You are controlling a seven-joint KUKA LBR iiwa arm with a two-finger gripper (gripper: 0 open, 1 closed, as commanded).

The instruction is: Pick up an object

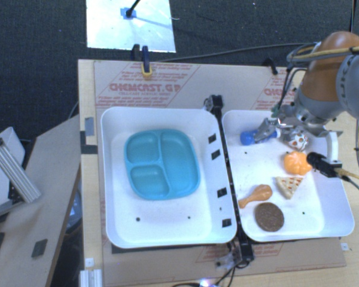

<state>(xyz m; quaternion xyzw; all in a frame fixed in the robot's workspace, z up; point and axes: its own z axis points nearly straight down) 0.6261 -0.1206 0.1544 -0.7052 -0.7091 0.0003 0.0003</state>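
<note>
My arm enters from three o'clock, its orange band high at about two o'clock, the grey wrist bent down and toward nine o'clock. My gripper [269, 130] hangs low, its tip pointing toward eight o'clock.

The bench [167, 79] carries two shallow white bins side by side. The left bin [116, 178] lies just beside the right bin [341, 211]; a clamp [145, 61] sits at the bench's far edge, beyond the left bin.
</note>
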